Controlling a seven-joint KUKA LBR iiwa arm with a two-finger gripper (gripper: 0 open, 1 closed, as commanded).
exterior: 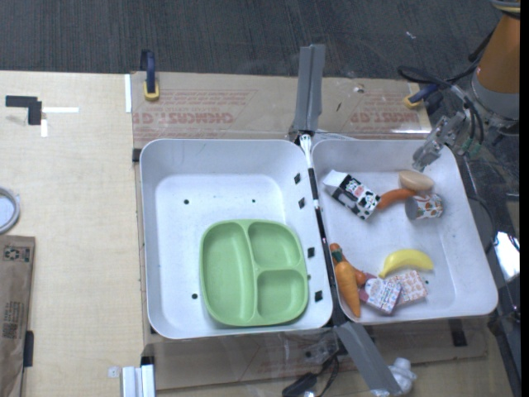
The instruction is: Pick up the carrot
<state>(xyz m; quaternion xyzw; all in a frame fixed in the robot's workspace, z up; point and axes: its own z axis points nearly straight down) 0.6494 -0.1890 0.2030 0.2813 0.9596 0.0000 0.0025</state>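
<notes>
**Carrot in right bin, gripper above the far corner**

Nearest the camera, at the near edge of the right bin point(463, 304), lies the carrot point(346, 285): one, orange, lying lengthwise against the bin's left wall, well apart from the gripper point(431, 149) and diagonally across the bin from it. Just beside the carrot, on the gripper's side, sit two small patterned packets point(395, 291), touching each other. One yellow banana point(406, 260) lies just past them, toward the gripper.

Closer to the gripper: one black-and-white milk carton point(354, 194) lying on its side, one orange sausage-like piece point(390, 198) running from the carton toward a small white cup point(425, 208), and one tan bread roll point(416, 180) almost directly under the gripper. Roll and cup appear to touch, though the view is too coarse to be sure.

Count for right bin: eight items.

Left bin point(157, 222), on the far side of the divider from the gripper, holds one green plate point(254, 272) with three compartments, sitting toward the near right part of the bin.

Gripper hangs over the far right corner of the right bin, above the roll. Its fingers are small and blurred against the bin wall; cannot tell whether they are spread or closed. Nothing is visibly between them.
</notes>
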